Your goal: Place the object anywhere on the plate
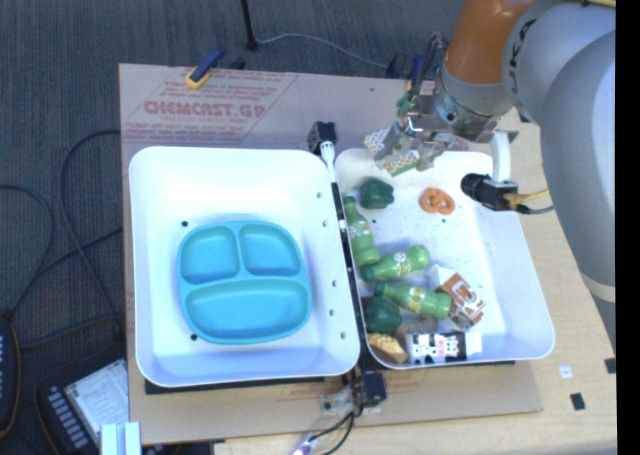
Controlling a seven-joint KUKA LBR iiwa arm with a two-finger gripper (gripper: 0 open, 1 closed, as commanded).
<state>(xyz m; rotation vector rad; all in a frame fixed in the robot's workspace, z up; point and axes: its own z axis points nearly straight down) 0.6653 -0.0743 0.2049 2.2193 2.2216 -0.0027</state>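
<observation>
A blue plate (243, 281) with three compartments lies in the left white bin (160, 183). My gripper (405, 150) hangs over the far end of the right bin (520, 273), just beyond a dark green rounded piece (376, 193) and to the left of an orange ring-shaped piece (436, 202). A pale patterned shape shows at its tip, too blurred to identify. The gripper is far from the plate, across the divide between the bins.
The right bin also holds green bottles (397, 264), a brown and white carton (462, 300), another dark green piece (381, 316), a yellowish piece (388, 347) and a black and white card (437, 347). A black clamp (322, 135) sits where the bins meet.
</observation>
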